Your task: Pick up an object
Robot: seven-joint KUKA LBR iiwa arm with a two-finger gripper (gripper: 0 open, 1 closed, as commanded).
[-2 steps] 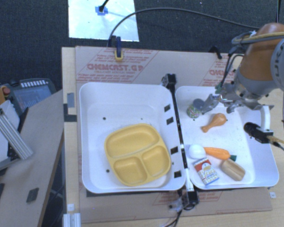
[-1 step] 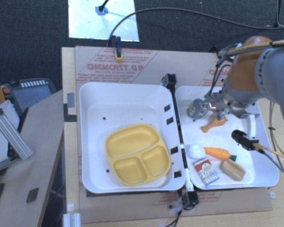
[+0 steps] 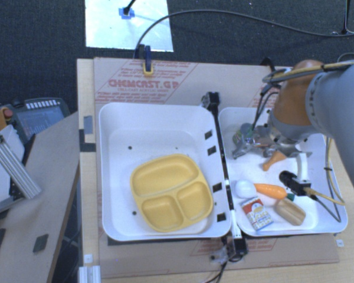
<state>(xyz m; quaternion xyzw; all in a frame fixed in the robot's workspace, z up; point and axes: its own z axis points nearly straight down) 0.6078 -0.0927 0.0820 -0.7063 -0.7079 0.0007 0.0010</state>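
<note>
Claw (image 3: 243, 141) hangs low in the right bin (image 3: 327, 220); its spread cannot be told.

Light is bright, even, diffuse, coming from overhead. Two shallow white plastic bins (image 3: 165, 122) read slightly washed out on their floors, with soft grey shading along the inner walls. The square reflective sheet (image 3: 127, 16) on the dark carpet glares pale blue-white. Yellow three-compartment plastic tray (image 3: 171, 191) casts only a faint, thin shadow at its lower rim. The grey arm with orange band (image 3: 318, 99) looks soft, mildly blurred, close to the lens. Overall sharpness is moderate, grain visible in the dark carpet. Straight edges of the tan counter (image 3: 165, 81) hold true, little distortion.
</note>
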